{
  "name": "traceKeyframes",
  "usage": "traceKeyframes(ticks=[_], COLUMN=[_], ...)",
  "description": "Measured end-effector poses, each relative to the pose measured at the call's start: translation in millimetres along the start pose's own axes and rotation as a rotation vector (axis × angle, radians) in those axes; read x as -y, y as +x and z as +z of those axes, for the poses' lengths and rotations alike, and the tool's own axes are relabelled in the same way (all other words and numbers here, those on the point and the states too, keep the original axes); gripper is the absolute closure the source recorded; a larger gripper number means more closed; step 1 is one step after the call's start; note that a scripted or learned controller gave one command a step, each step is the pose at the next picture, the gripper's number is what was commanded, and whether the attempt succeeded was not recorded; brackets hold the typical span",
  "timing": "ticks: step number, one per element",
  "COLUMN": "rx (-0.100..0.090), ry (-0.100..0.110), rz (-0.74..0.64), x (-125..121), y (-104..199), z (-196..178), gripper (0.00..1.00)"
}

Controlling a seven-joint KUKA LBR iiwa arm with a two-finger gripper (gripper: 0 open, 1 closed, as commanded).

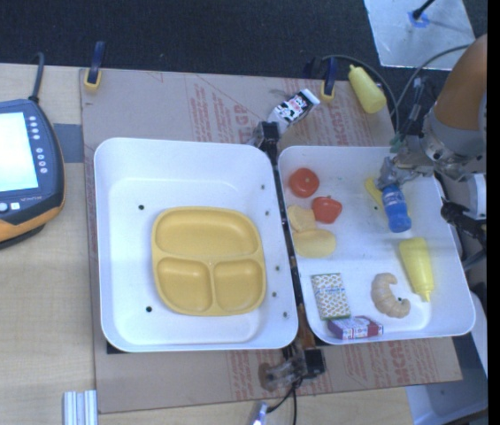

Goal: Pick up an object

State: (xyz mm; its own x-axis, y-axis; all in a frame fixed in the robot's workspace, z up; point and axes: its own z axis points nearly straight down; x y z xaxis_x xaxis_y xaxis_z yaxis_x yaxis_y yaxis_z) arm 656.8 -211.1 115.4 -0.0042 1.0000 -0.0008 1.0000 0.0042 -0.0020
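Reaching in from the right, the gripper (pixel 397 172) hung over the right bin (pixel 356 162), just above a blue bottle (pixel 396 209) lying near its far right side; whether the fingers were spread or pinching could not be told. A yellow tray (pixel 208 261) sat in the left bin (pixel 126 237).

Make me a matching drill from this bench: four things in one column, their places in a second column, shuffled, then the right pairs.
Things:
1. yellow divided plate
2. blue bottle
3. croissant
4. handheld screen

Places:
A. right bin, near its front edge
B. on the bench, left of both bins
C. left bin
D. right bin, just below the claw

Pairs: 1-C, 2-D, 3-A, 4-B
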Motion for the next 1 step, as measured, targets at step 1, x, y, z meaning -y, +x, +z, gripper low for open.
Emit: traceKeyframes(ticks=[1], rx=[0.000], ry=[-0.004], rz=[0.001], x=[-0.1], y=[-1.3], z=[-100.4], gripper=[0.00])
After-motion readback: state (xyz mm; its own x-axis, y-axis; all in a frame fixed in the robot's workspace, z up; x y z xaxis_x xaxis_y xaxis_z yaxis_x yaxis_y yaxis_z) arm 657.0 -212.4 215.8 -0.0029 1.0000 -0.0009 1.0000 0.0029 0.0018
